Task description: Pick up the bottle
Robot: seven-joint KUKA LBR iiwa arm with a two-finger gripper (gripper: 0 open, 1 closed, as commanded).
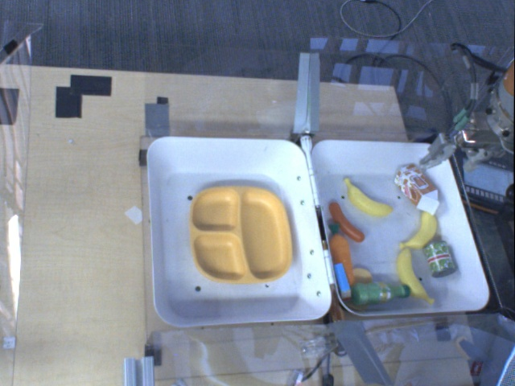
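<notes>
A pale wooden desk (pixel 80 240) fills the left and centre of the frame, with dark grey carpet (pixel 161 14) along the top and black cables (pixel 378 14) looping at upper right. Two white bins sit side by side. The left bin (pixel 169 296) holds a yellow sectioned tray (pixel 241 233) in its middle, with bare white floor all round it. The right bin (pixel 471 288) is crowded. The bottle (pixel 378 293), green, lies on its side along the bottom edge, just beside a lower banana (pixel 412 276) and a blue-and-orange item (pixel 342 268) by the left wall. A can (pixel 439 257), a carton (pixel 414 183) and another banana (pixel 367 200) lie further up. The bin's centre is bare. The hand (pixel 441 147) sits at the right bin's upper right corner, above the carton; whether its fingers are open or closed cannot be told.
</notes>
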